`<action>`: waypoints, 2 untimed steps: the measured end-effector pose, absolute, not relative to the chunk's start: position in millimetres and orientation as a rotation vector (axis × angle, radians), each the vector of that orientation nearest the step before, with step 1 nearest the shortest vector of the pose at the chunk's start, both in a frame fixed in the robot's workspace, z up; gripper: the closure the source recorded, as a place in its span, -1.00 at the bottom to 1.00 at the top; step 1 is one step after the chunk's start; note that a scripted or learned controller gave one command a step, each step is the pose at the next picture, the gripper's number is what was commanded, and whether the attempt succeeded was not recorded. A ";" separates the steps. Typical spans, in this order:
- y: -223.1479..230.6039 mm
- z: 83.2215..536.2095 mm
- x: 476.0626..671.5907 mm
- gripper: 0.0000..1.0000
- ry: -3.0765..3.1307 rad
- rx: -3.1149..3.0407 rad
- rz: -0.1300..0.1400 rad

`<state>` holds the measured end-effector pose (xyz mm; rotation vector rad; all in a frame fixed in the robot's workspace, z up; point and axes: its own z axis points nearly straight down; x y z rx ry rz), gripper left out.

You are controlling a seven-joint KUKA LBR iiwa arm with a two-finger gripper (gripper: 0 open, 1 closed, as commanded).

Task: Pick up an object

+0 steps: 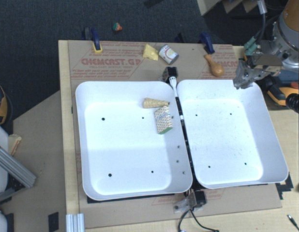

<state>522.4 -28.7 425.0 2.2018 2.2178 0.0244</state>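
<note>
Two objects lie in the left bin [91, 144] near its upper right: a tan cone-shaped piece [155, 103] and, just below it, a patterned green-and-white packet [163, 119]. My gripper [242, 82] hangs at the far upper right, above the top right corner of the right bin [265, 129]. It is well away from both objects and I see nothing held at its tip.
On the cardboard behind the bins sit a yellow wedge [150, 52], a small white box [168, 54] and a wooden pear-shaped piece [215, 65]. Blue clamps [96, 38] hold the board's back edge. A black clip [171, 74] sits between the bins.
</note>
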 end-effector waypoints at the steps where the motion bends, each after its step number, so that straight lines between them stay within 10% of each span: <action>1: -8.5 470.3 488.6 1.00 2.221 2.214 0.010; 2: 68.5 368.9 517.7 1.00 2.235 2.218 -0.010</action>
